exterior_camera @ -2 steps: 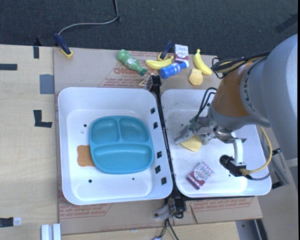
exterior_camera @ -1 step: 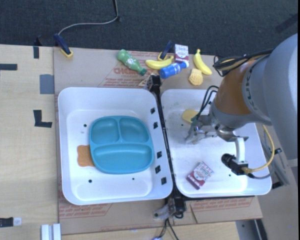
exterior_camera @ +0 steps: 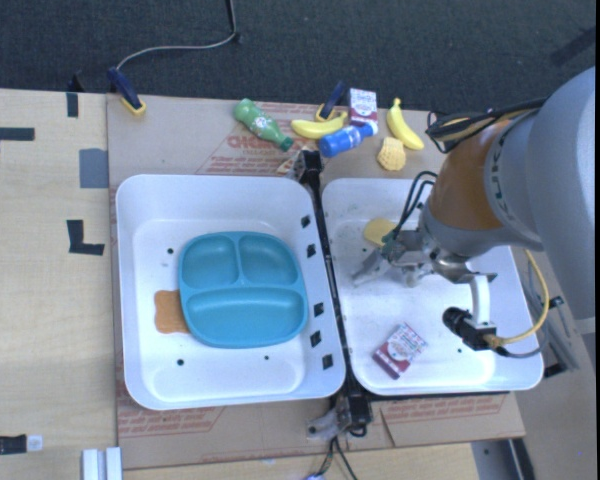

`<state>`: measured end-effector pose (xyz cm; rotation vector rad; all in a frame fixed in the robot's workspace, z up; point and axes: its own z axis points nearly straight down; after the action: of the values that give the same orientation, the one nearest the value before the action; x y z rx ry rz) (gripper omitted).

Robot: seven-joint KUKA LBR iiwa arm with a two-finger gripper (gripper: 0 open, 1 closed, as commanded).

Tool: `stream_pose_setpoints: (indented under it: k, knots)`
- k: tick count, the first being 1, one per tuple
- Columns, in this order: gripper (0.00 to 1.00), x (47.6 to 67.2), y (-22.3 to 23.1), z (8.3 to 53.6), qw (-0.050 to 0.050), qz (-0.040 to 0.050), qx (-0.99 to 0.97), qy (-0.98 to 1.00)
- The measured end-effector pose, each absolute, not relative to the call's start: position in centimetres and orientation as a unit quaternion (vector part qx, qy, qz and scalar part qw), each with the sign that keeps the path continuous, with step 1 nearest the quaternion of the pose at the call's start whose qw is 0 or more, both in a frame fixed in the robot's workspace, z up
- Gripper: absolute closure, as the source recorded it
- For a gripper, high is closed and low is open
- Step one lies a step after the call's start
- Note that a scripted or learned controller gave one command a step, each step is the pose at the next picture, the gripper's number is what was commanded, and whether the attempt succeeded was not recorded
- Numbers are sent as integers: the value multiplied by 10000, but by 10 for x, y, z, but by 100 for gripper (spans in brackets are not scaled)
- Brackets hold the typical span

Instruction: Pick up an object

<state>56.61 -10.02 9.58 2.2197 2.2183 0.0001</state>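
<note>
On a wooden bench point(exterior_camera: 40, 268) before dark carpet point(exterior_camera: 280, 18), glossy white bins hold a smooth blue divided plate point(exterior_camera: 243, 288); the gripper point(exterior_camera: 380, 263), at three o'clock, spreads its fingers, empty.

Left bin point(exterior_camera: 140, 298): divided plate point(exterior_camera: 243, 288) on a flat piece point(exterior_camera: 166, 312). Right bin point(exterior_camera: 520, 368): packet point(exterior_camera: 399, 349) near front; gripper point(exterior_camera: 372, 266) above the middle.

Small red-and-white packet point(exterior_camera: 399, 349) lies flat, tilted, in the right bin point(exterior_camera: 500, 373).
</note>
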Motion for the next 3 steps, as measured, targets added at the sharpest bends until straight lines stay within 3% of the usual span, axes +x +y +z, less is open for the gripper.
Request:
stream_pose_setpoints:
  k: [1, 2, 3]
  knots:
    - [0, 604, -104, 132, 3, -2, 7068, 7074]
    - [0, 648, -133, 87, 20, 12, 7064, 7078]
    - [0, 669, -96, 85, 8, 4, 7063, 7079]
